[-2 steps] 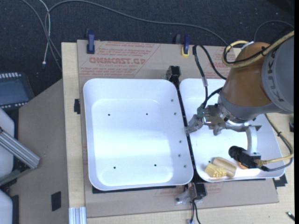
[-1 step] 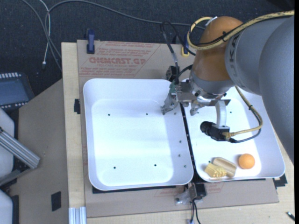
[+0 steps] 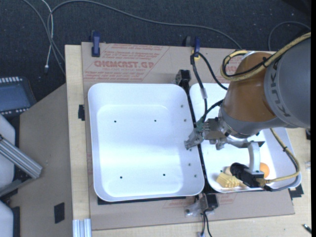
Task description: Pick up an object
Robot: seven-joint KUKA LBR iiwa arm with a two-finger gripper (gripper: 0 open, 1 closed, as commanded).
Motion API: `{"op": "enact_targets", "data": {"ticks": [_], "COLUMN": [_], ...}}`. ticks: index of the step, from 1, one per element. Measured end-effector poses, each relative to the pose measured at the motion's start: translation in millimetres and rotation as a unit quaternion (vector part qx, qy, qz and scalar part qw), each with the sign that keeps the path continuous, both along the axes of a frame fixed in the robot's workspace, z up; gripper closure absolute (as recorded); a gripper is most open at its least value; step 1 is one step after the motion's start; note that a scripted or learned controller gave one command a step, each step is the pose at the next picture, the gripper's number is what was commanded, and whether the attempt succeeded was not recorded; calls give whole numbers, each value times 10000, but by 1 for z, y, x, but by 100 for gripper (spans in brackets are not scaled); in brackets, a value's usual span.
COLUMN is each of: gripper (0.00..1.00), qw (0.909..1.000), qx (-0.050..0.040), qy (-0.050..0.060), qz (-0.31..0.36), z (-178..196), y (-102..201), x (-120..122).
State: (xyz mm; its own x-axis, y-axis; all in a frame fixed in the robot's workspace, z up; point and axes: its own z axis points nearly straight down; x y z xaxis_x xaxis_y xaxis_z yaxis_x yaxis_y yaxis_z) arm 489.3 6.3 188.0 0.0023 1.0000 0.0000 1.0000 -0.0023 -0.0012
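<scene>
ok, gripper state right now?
Gripper: cannot be told from this view whether open or closed; no object seen held.

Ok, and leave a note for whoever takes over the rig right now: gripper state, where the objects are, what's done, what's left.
Gripper: at the inner edge of the right bin, beside the left bin. Open or shut can't be told, and no object is seen in it.
Objects: a pale yellow ridged piece and an orange piece, both lying at the right bin's lower end in the view, apart from the gripper.
Done: no pick visible yet.
Left: move over one piece, grasp it and lift it.
</scene>
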Motion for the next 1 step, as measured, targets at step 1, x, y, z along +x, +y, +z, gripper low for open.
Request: {"op": "enact_targets", "data": {"ticks": [1], "gripper": [0], "qw": [10000], "qx": [14], "qy": [-34], "qz": [49], "z": [58], "y": [76], "x": [33]}}
